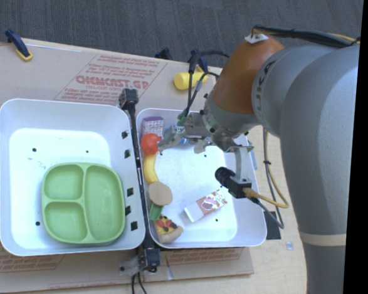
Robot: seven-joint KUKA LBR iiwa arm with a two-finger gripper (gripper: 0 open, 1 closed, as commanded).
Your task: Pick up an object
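Note:
The right bin [247, 229] holds a red tomato [150, 143], a yellow banana [150, 170], a purple box [153, 123], a round tan cookie [160, 193], a small multicoloured toy food piece [166, 229] and a white-and-red carton [206, 206]. My gripper [174, 134] is low over the bin's far left corner, just right of the tomato and the purple box. The wrist and its cabling hide part of the bin's back.
The left bin [22, 119] holds a green divided plate [83, 202]. A yellow object [183, 80] lies on the cardboard behind the bins. A black connector with an orange cable [233, 182] hangs over the right bin's right side. The arm covers the right of the view.

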